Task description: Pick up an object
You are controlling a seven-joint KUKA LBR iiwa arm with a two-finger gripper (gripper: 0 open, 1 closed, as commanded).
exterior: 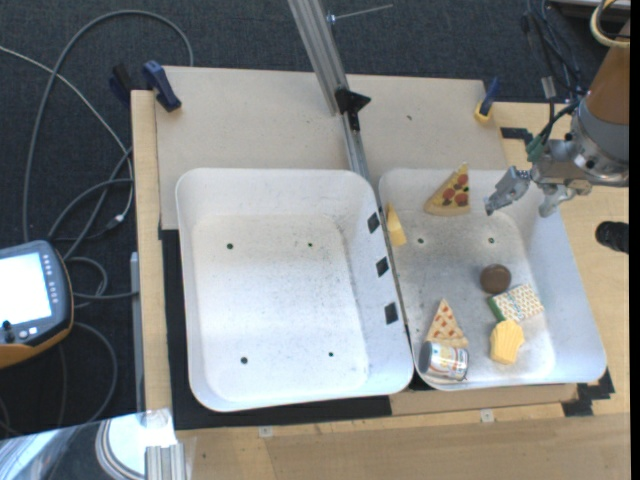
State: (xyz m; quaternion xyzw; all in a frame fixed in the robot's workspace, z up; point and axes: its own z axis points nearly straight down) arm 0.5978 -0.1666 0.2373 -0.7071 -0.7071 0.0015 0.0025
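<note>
From my remote seat I look down on two shallow white bins side by side. The left bin sits toward nine o'clock. The right bin holds the objects I could pick. At its twelve o'clock lies a pizza slice, a tan wedge with red dots. Near the centre rests a dark brown ball. Just below it lies a green-and-white patterned packet, touching a yellow corn-like piece. At seven o'clock a second pizza slice sits just above a silver can lying on its side. A small yellow block rests against the bin's left wall. My gripper hangs over the bin's one o'clock corner, its two fingers spread apart with nothing between them.
</note>
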